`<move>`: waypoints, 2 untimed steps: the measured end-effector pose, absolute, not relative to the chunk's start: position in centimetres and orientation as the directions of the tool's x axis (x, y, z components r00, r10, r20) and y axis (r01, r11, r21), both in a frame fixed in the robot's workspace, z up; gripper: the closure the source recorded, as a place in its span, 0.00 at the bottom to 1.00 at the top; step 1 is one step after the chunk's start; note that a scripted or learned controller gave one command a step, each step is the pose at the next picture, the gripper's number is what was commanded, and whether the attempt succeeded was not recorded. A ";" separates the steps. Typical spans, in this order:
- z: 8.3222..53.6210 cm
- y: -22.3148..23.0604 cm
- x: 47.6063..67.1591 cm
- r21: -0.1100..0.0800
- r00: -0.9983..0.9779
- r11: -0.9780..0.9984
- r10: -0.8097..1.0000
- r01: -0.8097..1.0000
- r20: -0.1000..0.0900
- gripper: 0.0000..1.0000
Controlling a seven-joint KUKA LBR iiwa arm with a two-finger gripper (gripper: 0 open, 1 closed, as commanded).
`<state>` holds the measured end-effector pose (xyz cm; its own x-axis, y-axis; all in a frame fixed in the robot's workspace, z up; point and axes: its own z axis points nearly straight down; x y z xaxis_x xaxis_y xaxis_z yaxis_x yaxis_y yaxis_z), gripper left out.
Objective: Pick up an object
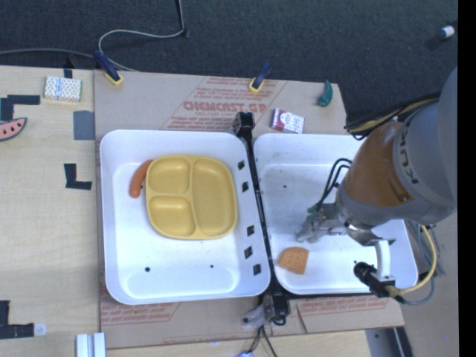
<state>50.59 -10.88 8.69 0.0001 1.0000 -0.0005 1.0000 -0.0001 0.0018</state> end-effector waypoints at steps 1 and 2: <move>8.6 -10.7 50.6 0.003 -0.001 0.001 1.000 1.000 0.002 0.00; 8.6 -9.6 52.1 0.002 0.001 -0.001 1.000 1.000 -0.002 0.00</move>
